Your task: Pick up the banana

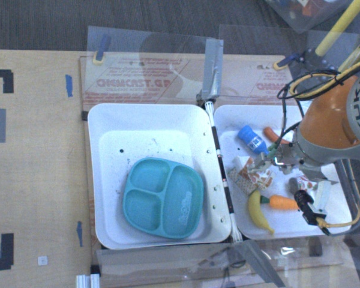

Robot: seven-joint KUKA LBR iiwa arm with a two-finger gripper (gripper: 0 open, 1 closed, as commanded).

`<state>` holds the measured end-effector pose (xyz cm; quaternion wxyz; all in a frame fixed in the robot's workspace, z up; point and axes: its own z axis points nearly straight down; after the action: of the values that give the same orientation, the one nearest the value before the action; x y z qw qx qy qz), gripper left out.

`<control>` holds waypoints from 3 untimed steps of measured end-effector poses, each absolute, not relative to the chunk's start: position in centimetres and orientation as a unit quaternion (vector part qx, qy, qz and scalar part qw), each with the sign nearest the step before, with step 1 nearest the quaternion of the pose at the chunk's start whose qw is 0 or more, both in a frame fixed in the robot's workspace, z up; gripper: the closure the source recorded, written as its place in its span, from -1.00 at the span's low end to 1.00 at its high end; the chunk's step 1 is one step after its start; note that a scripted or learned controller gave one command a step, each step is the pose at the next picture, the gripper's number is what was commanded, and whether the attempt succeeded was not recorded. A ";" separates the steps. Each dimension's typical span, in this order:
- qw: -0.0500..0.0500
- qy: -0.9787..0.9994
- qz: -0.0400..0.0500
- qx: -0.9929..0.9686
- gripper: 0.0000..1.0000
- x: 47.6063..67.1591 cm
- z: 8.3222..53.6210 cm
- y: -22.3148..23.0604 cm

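Grey arm (348, 125), orange band, black cables

1. The desk (36, 161) is light wood with black and blue tape marks.
2. Two white bins sit on it, touching: left bin (150, 122), right bin (228, 125).
3. Cardboard (138, 80) lies behind them.

Lying in the right bin (342, 218): banana (259, 211) beside carrot (282, 202); sitting in the left bin (108, 131): divided plate (164, 197).

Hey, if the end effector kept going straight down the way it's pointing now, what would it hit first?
Probably the crumpled red-and-white snack packet, which lies just beneath the end effector in the right white bin. Depth is unclear from above, but the yellow banana lies nearer the camera, off that line.
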<state>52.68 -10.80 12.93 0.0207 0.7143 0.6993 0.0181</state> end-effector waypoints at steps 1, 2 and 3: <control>0.028 0.730 0.020 0.682 -1.00 52.6 12.8 -10.7; -0.003 0.780 -0.001 0.625 -1.00 48.1 10.1 -9.3; -0.002 0.778 -0.002 0.628 1.00 48.2 10.9 -9.5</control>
<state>48.17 -9.50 10.87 -0.0022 0.6277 0.7785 -0.0015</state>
